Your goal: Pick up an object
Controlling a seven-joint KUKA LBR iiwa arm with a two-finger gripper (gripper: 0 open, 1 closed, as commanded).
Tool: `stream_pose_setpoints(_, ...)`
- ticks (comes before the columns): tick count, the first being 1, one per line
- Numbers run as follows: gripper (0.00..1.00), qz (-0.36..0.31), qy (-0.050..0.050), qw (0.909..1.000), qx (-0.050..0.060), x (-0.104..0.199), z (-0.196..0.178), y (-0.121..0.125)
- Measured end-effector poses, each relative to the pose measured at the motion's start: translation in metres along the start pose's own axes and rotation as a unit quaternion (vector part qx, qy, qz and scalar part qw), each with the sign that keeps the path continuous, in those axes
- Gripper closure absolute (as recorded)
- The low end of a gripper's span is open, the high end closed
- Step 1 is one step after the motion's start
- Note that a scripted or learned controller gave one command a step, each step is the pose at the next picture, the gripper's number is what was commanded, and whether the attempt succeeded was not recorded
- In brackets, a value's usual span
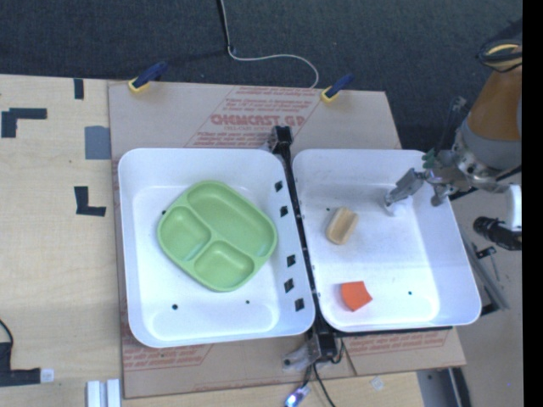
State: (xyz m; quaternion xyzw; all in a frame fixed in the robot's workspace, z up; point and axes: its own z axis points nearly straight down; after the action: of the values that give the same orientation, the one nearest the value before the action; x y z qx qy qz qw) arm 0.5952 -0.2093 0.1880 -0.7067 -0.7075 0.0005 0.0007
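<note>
A: Quick pass. Gripper [399, 195] hangs over the far right part of the right bin [441, 253], arm in from the right. Fingers?

B: Nothing between them that I can see. Whether they're spread or closed, I can't tell, too small and slanted.

A: Fine. Candidates to pick?

B: Two in the right bin. A tan block [341, 225], rounded, looks like a bread-ish or sponge piece, lying near the divider, just left of and below the gripper. And an orange block [355, 296], chunky, angular, near the front wall, well apart from the gripper.

A: Which is the target?

B: My guess is the tan block, since it's nearer. Not touching yet.

A: Left bin [136, 227]?

B: Green divided plate [217, 236], three compartments, lying flat in the middle. Probably too wide and flat for an easy grasp, so I judge it an unlikely pick.

A: Why the bins sit like that?

B: Side by side on cardboard [246, 117] held down by clamps [147, 76], presumably so nothing slides.
</note>
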Motion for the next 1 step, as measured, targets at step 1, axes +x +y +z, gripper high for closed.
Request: stream_pose_setpoints(1, 0.00, -0.004, 0.002, 1.0000, 0.003, 0.0982, 0.0575, -0.0181)
